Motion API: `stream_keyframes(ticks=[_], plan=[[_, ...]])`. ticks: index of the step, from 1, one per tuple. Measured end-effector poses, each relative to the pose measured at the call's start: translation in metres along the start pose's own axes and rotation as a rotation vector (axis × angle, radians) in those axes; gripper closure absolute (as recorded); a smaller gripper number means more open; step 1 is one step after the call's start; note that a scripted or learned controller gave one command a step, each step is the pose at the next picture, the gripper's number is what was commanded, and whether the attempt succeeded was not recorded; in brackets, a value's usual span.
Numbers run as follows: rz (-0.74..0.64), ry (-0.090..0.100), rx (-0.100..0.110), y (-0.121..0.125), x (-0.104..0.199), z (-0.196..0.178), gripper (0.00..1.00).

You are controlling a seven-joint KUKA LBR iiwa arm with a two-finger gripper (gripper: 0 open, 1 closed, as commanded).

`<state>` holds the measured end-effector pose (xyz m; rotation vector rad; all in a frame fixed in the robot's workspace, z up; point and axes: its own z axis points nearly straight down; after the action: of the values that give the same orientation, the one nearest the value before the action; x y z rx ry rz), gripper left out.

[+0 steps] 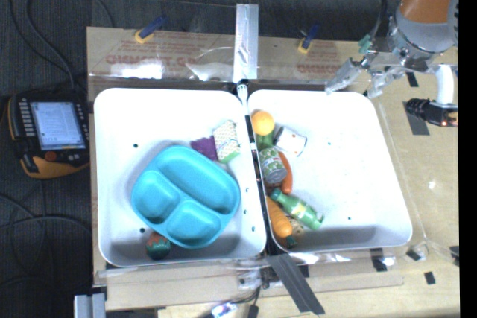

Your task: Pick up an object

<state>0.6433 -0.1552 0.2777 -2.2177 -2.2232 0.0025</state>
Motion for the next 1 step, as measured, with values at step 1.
stream_keyframes(ticks=[1], plan=[[0.005,0.001,0.002,-0.1056,0.052,0.1015,0.0]])
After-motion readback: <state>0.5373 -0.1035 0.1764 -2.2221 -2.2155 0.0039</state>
